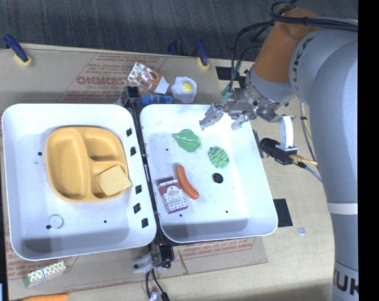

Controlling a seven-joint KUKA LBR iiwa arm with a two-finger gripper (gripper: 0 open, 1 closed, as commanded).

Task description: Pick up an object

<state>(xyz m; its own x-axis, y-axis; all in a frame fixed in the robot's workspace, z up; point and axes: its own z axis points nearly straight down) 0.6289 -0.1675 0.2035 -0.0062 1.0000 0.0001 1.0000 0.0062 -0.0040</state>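
Hovering over the right bin (pixel 258 215), my grey arm (pixel 327 105) carries its gripper (pixel 223 119) near the far rim, fingers spread and pinching nothing. I judge the green leaf-shaped toy (pixel 187 140) the nearest target: it lies just below and left of the fingertips, long axis slanting from upper left to lower right. Beyond it, the orange sausage (pixel 187 182) points the same diagonal way, and the green speckled ball (pixel 219 157) sits just beside.

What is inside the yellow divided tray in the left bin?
In the yellow divided tray, a pale yellow block lies in the lower right compartment. The other compartments show only bare tray. The block hides the tray floor beneath it.
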